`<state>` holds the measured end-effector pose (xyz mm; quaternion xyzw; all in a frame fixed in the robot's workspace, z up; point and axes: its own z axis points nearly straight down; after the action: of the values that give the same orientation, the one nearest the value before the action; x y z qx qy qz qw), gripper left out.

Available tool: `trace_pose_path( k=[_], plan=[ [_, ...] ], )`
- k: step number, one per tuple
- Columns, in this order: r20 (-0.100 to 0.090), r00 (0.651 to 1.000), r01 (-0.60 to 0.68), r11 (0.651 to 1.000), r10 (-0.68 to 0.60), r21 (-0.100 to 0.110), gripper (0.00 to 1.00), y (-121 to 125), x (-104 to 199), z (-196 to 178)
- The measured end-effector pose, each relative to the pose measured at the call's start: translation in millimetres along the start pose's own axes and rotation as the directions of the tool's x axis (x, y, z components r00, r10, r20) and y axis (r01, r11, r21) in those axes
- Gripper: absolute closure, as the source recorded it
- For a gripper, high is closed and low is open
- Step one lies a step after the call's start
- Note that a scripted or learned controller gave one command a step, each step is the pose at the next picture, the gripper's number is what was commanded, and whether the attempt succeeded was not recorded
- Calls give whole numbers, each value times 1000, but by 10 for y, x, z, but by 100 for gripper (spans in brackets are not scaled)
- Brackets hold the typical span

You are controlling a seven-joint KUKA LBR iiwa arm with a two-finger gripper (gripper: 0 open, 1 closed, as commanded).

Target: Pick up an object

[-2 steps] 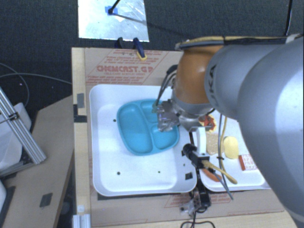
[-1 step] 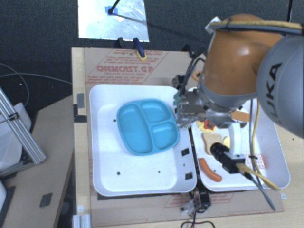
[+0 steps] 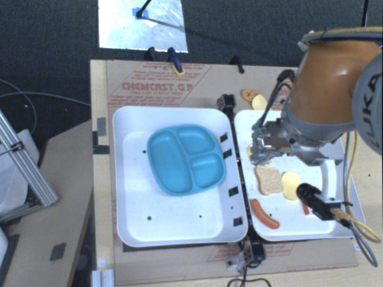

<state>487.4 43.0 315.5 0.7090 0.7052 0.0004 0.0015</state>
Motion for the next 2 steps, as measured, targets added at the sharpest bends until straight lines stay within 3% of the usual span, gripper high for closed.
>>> trace_pose_path(
  k=[1, 2],
  plan=[
    [-6, 1000, 16, 1000, -16, -10, 100, -3, 882, -1008],
    [-2, 1000, 10, 1000, -10, 0, 0, -7, 835, -954]
  ],
)
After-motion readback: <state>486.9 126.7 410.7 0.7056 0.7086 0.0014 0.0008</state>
